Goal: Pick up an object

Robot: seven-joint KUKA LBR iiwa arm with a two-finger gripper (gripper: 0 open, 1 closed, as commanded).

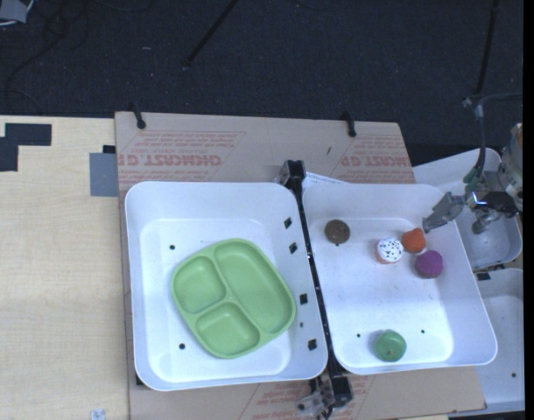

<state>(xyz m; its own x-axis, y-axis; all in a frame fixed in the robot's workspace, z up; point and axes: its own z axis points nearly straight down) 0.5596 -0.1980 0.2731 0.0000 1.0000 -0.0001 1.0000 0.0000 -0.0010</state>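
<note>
The right bin [477, 339] holds several small objects: a brown round one [337, 231], a white speckled ball [389, 250], an orange piece [413, 240], a purple ball [429, 263] and a green round one [390, 346] near the front. My gripper [454, 222] hangs over the bin's far right rim, open, with nothing between its fingers. Its left fingertip [432, 222] ends just right of the orange piece.
The left bin [153, 226] holds a green divided plate [234, 297]. A black divider [306, 269] runs between the two bins. Both bins rest on a cardboard sheet [249, 151], with a wooden bench top to the left.
</note>
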